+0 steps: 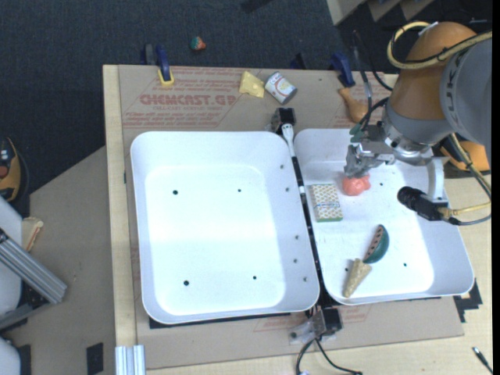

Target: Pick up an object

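Red object [356, 185], patterned block [326, 202], cone [357, 276] in right bin [437, 280]; jaws' state unclear

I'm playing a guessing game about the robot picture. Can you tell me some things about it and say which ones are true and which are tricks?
1. The hand is over the right bin. True.
2. A red-pink thing lies just under the hand. True.
3. The patterned block is in the left bin. False: it lies in the right bin, near the divider.
4. The cone-shaped thing is right beside the red-pink thing. False: it lies apart, near the bin's front edge.
5. A dark green curved thing lies by the cone. True.
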Tool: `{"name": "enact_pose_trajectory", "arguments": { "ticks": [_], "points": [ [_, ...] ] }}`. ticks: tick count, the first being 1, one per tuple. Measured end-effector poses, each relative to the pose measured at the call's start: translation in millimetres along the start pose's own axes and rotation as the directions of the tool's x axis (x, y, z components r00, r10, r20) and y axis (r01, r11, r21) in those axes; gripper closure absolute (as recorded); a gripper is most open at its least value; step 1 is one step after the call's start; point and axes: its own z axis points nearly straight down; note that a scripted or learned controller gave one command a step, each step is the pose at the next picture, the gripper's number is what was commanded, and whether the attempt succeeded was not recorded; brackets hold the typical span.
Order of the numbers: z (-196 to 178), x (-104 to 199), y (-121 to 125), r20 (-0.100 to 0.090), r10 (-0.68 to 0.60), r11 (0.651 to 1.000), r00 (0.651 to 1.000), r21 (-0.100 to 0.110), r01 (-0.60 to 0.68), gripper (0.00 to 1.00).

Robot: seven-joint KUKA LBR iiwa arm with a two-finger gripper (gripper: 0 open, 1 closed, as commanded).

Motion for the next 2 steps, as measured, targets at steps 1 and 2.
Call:
{"name": "enact_pose_trajectory", "arguments": {
  "ticks": [1, 2],
  "points": [
    [0, -1, 2, 0.002, 0.000, 1.000, 1.000, -0.005, 0.000, 0.00],
    [69, 5, 36, 0.003, -0.003, 1.000, 1.000, -0.008, 0.003, 0.00]
  ]
}}
